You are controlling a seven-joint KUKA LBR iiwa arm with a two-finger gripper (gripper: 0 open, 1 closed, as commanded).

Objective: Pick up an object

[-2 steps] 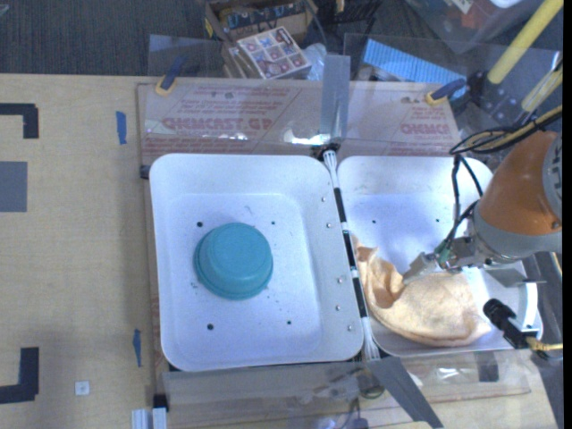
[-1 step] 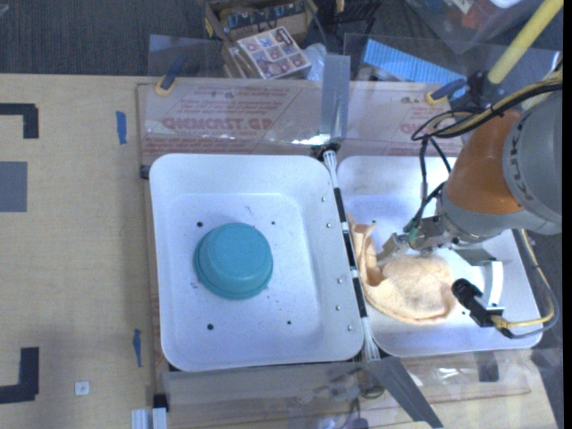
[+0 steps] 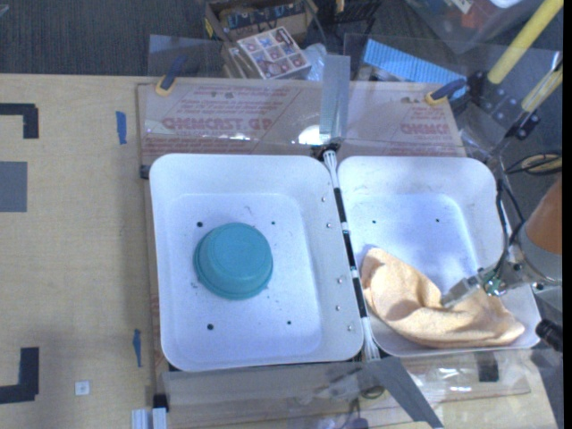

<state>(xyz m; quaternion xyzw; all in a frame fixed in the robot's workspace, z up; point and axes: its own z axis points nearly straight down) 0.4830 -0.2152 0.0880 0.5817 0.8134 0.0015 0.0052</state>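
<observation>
A teal bowl [image 3: 234, 259] lies upside down in the middle of the left bin [image 3: 174, 186]. A crumpled yellow-orange cloth [image 3: 402, 302] is spread along the front of the right bin [image 3: 402, 186], from the divider to the right wall. My gripper [image 3: 458, 293] reaches in from the right and sits low over the cloth's right half, its tip at the cloth's top fold. The arm's wrist with the orange band [image 3: 547, 222] is at the right edge.
The back half of the right bin shows bare white floor. A metal divider strip [image 3: 338, 213] runs between the bins. Behind them lie cardboard sheets [image 3: 223, 119] and clutter, and the wooden bench [image 3: 63, 257] extends to the left.
</observation>
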